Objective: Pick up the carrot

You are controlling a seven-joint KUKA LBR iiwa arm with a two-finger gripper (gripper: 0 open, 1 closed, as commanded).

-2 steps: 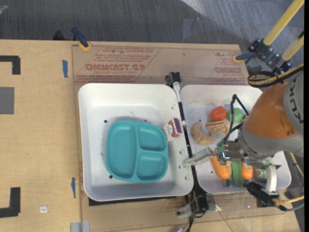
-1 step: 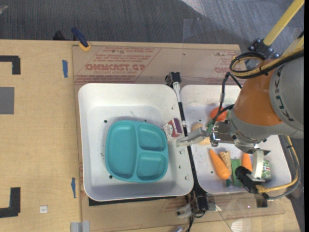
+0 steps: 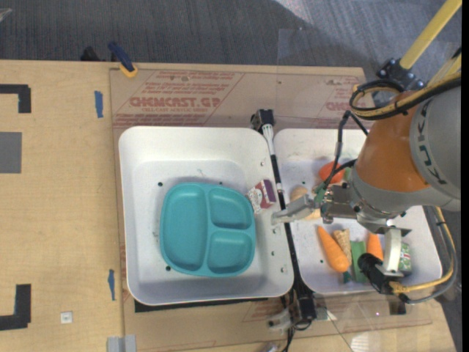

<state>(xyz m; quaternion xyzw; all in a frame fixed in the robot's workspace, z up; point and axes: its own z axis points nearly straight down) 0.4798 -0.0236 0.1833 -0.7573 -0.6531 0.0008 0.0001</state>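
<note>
- My pincer (image 3: 297, 210) hangs at the left side of the right bin (image 3: 308, 270), close to the divider; fingers look narrowly parted, gripping nothing.
- Carrot (image 3: 333, 248) lies on the right bin's floor, just below and right of my pincer, slanted, tip toward the near edge.
- Best approach, I judge: shift right and down, turn to close across the carrot's width, mid-body.
- Crowding: green item (image 3: 358, 259) and other small things touch or flank the carrot; little room there.
- Left bin (image 3: 139, 218) holds the teal divided plate (image 3: 207, 228); no business there.

Bright even light, soft shadows, slight blur.
</note>
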